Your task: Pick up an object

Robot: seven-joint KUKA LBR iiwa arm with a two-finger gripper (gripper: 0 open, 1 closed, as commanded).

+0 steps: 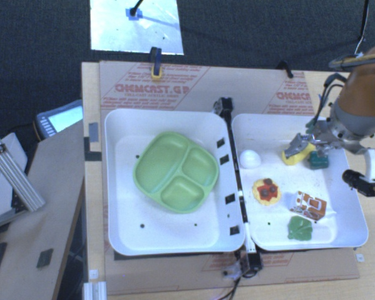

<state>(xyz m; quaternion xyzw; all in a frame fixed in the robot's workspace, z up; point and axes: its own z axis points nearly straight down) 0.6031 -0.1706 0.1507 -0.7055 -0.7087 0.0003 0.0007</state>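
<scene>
Gripper point(298, 147) sits in right bin point(356, 220) over yellow object point(294, 158), beside dark green object point(318, 161); finger state cannot be determined

The arm comes in from the right, orange band above the wrist, and its hand point(302, 144) hangs low over the right bin point(356, 230), right at a yellow piece point(294, 157) with a dark green block point(318, 160) just beside it. Whether it has hold of anything I can't tell. Nearby lie a white ball point(249, 159), a small pizza toy point(266, 190), a red-and-white packet point(309, 205) and a green leaf point(300, 228). The left bin point(122, 230) holds a green divided plate point(176, 172).
</scene>
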